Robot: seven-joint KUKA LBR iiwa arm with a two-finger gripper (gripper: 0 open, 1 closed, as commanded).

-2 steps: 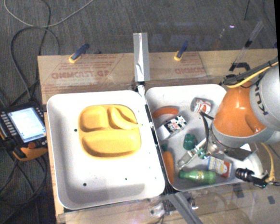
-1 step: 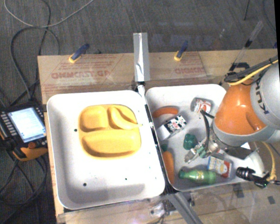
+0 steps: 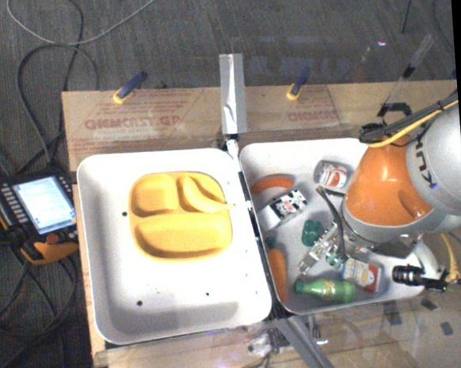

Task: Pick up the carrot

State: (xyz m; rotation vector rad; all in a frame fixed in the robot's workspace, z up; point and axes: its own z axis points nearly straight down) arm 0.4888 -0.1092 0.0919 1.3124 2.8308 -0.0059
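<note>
Nearest my camera is the arm (image 3: 390, 190), its orange band looming over the right bin (image 3: 252, 158). I count two white bins. The left bin (image 3: 99, 229) holds one yellow compartment tray (image 3: 182, 215). The right bin holds one carrot (image 3: 278, 269), one green bottle (image 3: 326, 290), one small sauce bottle (image 3: 361, 274), one red-and-white can (image 3: 333, 176), one black-and-white carton (image 3: 288, 204), one teal piece (image 3: 311, 231) and one orange-red item (image 3: 272, 184) near the top left. The carrot lies against that bin's left wall, low down, its long axis running roughly top to bottom. The gripper (image 3: 325, 251) sits just right of the carrot; I cannot tell how far its fingers are spread or whether they hold anything
</note>
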